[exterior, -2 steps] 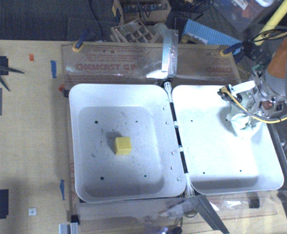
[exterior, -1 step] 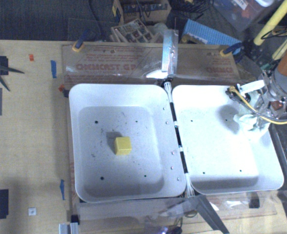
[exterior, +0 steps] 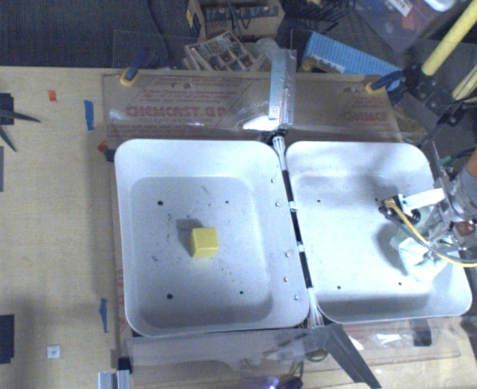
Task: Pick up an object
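Gripper (exterior: 417, 241) low over the right bin (exterior: 344, 177), tucked toward that bin's right side, on the end of the grey arm (exterior: 472, 191) coming in from the right edge. Too blurry and cluttered with yellow cable (exterior: 409, 221) to say how wide it's open or whether anything's in it, honestly can't tell. Pale smudgy patch right under it on the bin floor, no idea if that's part of the tool or something else.

Yellow block (exterior: 204, 242) nowhere near it: over in the left bin (exterior: 141, 177), well apart from the gripper, with the ridge where the two bins meet (exterior: 291, 217) sitting between them. Roughly mid-floor in that bin, a touch below centre, not touching any wall.

Looks like a small cube-ish chunk, plain bright yellow, flat top, slightly darker front face, turned a bit off-square to the bin edges. Small grey shadow at its upper left. Sitting flat on the floor, alone apart from some dark specks and a few little black dots scattered around it.

Beyond the bins, just light wooden bench (exterior: 36, 217) with a couple of blue tape marks (exterior: 88, 114), plus a clear plastic sheet with red lettering (exterior: 182, 108) behind the left bin.
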Controlling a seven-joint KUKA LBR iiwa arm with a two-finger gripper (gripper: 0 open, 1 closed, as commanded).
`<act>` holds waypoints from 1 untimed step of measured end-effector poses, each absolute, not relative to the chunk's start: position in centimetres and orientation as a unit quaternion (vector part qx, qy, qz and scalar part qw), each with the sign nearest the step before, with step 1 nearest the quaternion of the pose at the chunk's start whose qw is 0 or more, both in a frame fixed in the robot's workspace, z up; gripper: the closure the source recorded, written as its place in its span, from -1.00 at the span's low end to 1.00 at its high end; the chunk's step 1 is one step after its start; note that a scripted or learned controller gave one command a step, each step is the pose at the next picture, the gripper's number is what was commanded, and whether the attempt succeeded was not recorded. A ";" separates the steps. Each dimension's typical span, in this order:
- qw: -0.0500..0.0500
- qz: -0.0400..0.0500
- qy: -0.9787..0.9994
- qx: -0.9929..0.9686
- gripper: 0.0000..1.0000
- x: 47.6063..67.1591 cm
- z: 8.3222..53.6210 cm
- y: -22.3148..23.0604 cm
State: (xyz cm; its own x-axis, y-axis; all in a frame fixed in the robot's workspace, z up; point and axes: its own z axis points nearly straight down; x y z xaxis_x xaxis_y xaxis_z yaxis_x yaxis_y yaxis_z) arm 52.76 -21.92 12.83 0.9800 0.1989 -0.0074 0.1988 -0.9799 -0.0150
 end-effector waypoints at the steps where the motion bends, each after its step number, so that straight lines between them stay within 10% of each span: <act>1: 0.003 0.001 -0.164 -0.987 1.00 61.0 13.9 -22.0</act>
State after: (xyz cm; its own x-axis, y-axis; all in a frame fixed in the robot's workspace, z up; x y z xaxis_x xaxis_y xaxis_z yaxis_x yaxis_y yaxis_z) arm 61.03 -22.03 13.92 0.9464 0.3230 -0.0017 0.3229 -0.9464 -0.0059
